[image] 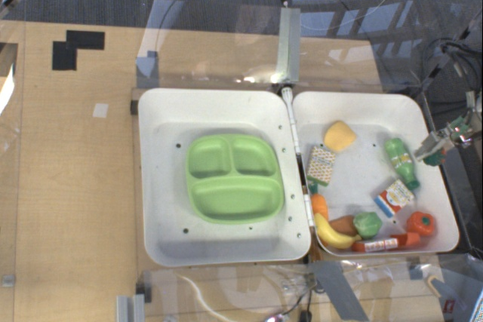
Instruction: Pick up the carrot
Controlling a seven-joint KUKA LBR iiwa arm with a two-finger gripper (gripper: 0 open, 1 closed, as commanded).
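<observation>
Two white bins: the left bin point(151, 162) holds one green divided plate point(235, 178); the right bin point(377, 105) holds nine toys, one carrot point(320, 206) at seven o'clock. Gripper point(438, 151) at its three o'clock rim.

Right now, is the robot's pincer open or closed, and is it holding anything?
Pincer: at the right bin's right edge, by the green bottle; open or closed cannot be told; nothing visibly held.

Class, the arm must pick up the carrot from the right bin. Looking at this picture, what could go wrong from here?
1. The carrot lies wedged against the banana and the bin wall, so fingers may not fit around it.
2. The gripper sits at the far side, by the green bottle; crossing over, it might knock the bottle.
</observation>
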